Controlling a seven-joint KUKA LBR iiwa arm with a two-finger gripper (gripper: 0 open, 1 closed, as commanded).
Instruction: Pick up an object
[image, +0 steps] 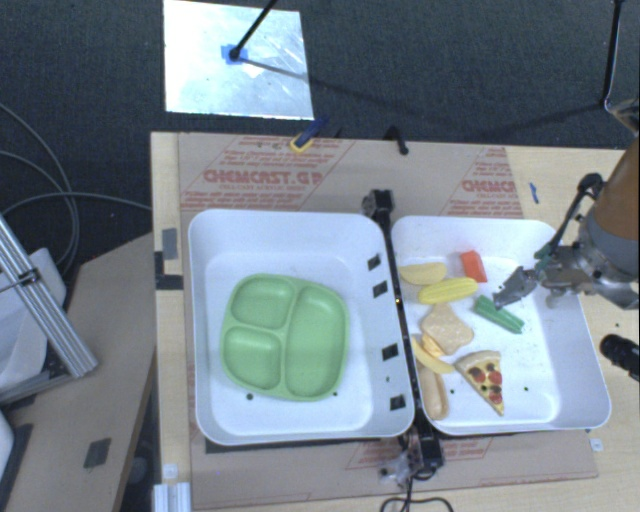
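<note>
The right bin (560, 390) holds several toy foods: a green bar (499, 316), an orange block (473, 266), a yellow corn-like piece (447, 291), a pale yellow wedge (422, 272), a tan bread slice (446, 329), a pizza slice (484, 377) and a tan sausage-like piece (435, 392). My gripper (510, 290) reaches in from the right and hangs just above the right end of the green bar. Nothing shows between its fingers.
The left bin (215, 240) holds a green divided plate (285, 337). A black clip rail (392, 320) runs between the bins. A silver sheet (237, 58) lies beyond the bench. Metal framing (40, 310) stands at the left.
</note>
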